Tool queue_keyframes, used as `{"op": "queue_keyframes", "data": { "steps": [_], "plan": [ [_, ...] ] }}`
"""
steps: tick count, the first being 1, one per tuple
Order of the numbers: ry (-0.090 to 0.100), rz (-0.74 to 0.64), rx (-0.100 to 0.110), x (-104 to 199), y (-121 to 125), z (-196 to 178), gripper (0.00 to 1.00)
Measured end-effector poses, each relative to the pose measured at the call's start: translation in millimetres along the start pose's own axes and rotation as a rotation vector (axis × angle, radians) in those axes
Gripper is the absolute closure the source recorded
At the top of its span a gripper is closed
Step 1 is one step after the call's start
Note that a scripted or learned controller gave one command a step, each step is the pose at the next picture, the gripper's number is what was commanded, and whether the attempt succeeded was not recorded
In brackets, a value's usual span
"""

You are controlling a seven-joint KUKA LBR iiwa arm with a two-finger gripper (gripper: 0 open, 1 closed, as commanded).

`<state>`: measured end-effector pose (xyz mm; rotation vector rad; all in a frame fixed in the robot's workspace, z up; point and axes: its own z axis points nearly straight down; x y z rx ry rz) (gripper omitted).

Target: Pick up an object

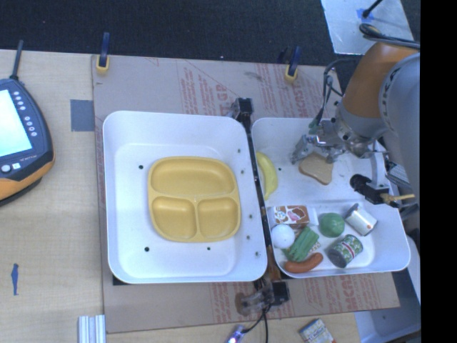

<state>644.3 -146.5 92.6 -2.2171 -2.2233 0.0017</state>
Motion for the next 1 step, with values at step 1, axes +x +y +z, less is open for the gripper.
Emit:
{"op": "queue_keyframes", "data": {
  "steps": [1],
  "plan": [
    [-0.002,-0.001,0.000,18.0,-62.9,-0.3,0.00]
  ]
}}
